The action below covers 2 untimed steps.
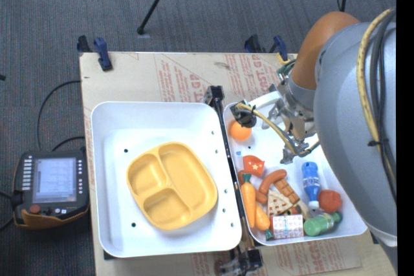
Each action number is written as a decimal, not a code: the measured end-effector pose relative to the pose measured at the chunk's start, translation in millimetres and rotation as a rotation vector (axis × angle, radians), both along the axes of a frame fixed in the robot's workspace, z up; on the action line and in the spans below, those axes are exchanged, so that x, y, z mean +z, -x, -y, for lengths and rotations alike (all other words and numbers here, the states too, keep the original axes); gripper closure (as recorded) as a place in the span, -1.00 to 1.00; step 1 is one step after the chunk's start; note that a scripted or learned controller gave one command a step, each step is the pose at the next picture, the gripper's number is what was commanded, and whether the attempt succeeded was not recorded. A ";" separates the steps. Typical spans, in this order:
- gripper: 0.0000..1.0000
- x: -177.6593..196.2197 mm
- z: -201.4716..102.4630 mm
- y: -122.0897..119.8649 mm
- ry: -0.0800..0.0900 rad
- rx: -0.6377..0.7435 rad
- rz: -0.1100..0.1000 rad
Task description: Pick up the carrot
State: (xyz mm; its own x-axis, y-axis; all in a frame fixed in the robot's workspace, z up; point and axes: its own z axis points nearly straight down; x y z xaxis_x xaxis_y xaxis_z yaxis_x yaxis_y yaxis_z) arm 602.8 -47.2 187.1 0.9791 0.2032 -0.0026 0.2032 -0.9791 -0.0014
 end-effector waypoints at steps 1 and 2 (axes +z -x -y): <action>-1.00 -0.1 -7.9 60.4 -0.002 -0.003 -0.002; -1.00 -89.2 36.2 102.0 0.001 -0.005 0.015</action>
